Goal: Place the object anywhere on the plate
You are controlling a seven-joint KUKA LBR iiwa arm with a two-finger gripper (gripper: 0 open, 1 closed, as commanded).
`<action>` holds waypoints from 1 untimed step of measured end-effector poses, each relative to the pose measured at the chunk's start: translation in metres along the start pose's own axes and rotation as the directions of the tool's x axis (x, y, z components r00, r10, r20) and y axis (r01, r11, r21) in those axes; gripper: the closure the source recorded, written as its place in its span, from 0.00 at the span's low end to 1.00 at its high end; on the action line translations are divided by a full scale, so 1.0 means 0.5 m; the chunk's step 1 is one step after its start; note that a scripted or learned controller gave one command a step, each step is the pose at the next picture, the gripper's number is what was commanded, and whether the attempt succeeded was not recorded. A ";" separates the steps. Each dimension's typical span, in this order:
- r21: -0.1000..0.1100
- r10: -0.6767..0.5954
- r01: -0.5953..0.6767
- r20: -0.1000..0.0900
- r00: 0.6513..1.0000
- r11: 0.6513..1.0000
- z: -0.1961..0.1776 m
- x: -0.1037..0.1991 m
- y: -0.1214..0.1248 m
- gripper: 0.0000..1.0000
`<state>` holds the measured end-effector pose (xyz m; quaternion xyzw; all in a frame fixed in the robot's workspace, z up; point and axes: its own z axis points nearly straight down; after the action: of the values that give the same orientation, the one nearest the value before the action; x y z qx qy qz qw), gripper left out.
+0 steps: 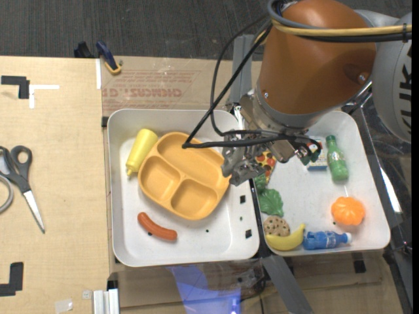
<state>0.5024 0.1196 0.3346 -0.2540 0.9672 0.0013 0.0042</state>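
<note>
An orange-yellow plate [183, 178] with three compartments lies in the left bin [124, 241]; nothing rests on it. My gripper [241, 165] hangs low at the plate's right rim, over the divider between the two bins. Just to its right, a small object in red, yellow and green [266, 161] shows partly behind the gripper body. Whether it is held or lying in the right bin cannot be seen. The big orange wrist band [314, 51] hides the back of the right bin.
The left bin also holds a yellow bottle [140, 150] beside the plate and a sausage [157, 227]. In the right bin [373, 241] lie a green bottle [337, 159], an orange [347, 211], a blue bottle [325, 239], a banana [285, 241], a cookie [276, 226] and green leaves [270, 200]. Scissors [23, 182] lie far left.
</note>
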 end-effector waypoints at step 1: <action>0.000 0.000 0.000 0.000 1.000 1.000 0.000 0.000 -0.001 0.00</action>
<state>0.5024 0.1194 0.3345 -0.2539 0.9672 0.0012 0.0041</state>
